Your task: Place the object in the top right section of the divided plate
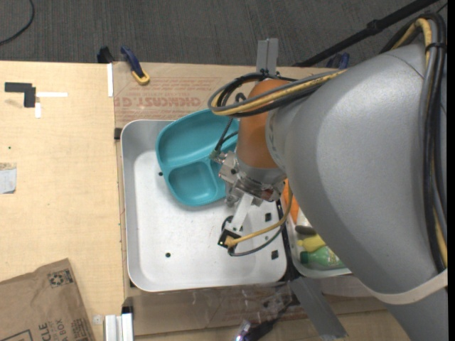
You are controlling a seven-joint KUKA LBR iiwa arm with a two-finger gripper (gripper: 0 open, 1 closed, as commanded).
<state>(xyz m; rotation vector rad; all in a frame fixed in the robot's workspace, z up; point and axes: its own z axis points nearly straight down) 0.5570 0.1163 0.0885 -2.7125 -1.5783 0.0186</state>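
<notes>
**My claw (pixel 233 185) hangs over the left bin (pixel 142 212), at the teal divided plate (pixel 186 158).**

The plate lies in the part of that bin nearest the surface's far edge. My claw sits just off the plate's right rim, and I cannot tell whether it is wide or narrow. Yellow and green items (pixel 318 252) lie in the right bin (pixel 323 269), toward the surface's near edge, partly under my arm (pixel 355 155).

One teal plate (pixel 186 163) — two white bins (pixel 153 251).
</notes>
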